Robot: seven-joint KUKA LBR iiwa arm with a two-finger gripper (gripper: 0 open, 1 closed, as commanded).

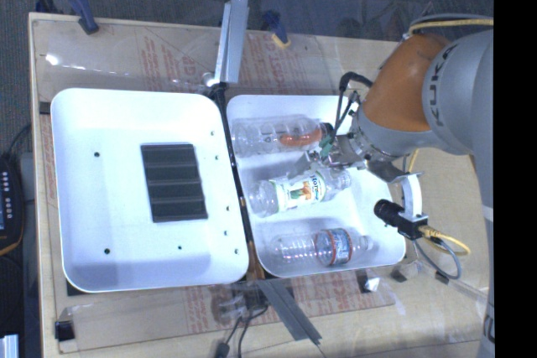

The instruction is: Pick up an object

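Observation:
Three clear plastic bottles lie in the right bin point(369, 260). One with an orange label point(277, 135) is at the far side, one with a green and white label point(292, 192) is in the middle, and one with a red and blue label point(323, 246) is nearest the front. My gripper point(329, 153) hangs low over the bin's right part, between the cap ends of the far and middle bottles. The wrist hides its fingers.
The left bin point(84, 205) holds a flat black ribbed block point(174, 182). A metal divider bar point(230, 38) rises behind the bins. Cables point(440, 251) trail over the bench at the right of the bin.

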